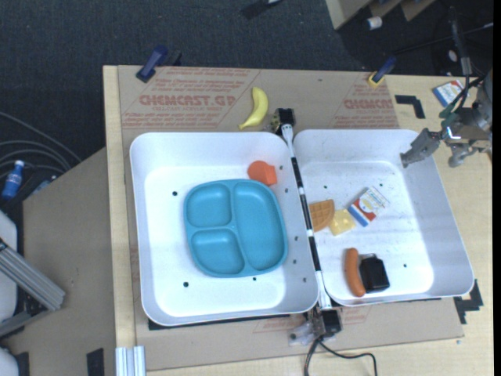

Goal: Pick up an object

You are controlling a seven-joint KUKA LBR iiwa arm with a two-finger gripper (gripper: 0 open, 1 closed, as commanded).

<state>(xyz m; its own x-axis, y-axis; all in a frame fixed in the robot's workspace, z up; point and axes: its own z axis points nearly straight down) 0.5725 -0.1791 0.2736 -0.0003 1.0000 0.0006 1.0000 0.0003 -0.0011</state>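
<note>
At the right edge of the bench, above the far right corner of the right bin, the gripper hangs with its two grey fingers splayed wide apart — nothing between them, nothing touched. One finger tip sits over the bin's upper right rim; the other points off toward the bench edge.

Step in hand, as I judge it: the approach. No object chosen by contact yet, the pick not begun.

Candidates lie in the right bin, well apart from the gripper:
- a hot dog, lying lengthwise near the front wall, touching a small black block just beside it
- a waffle piece against the divider, a yellow cheese wedge touching it
- a small red, white and blue carton, tilted, near mid-bin

Left bin holds a blue divided plate and an orange piece by its far corner. A banana lies on the board behind the bins — outside both.

Next move likely calls for travel left and toward the front, over one item, then a descent with the jaws straddling it. The carton stands clearest of its neighbours; the paired items risk a muddled grip.
</note>
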